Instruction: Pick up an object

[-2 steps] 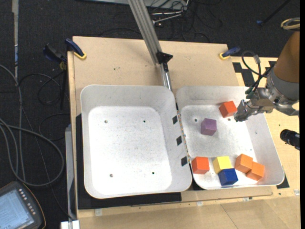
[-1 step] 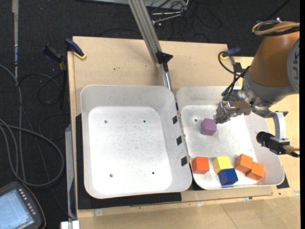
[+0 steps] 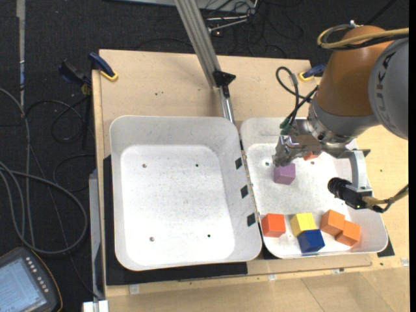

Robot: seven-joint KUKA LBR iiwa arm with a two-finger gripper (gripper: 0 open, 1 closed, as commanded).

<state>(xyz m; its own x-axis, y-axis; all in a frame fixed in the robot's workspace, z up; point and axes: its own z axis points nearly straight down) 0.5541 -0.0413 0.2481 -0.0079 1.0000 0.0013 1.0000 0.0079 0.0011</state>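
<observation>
My gripper hangs over the back part of the right bin, under the grey and orange arm that reaches in from the right. A purple block sits directly below the gripper, touching or nearly touching its tip. Along the bin's front lie an orange block, a yellow block, a blue block and two more orange blocks. A small patch of red peeks out beside the gripper.
The left bin stands next to the right one, with black clips along their shared rim. A metal pole slants down to the bench's back. A black cable fitting hangs off the wrist over the right bin.
</observation>
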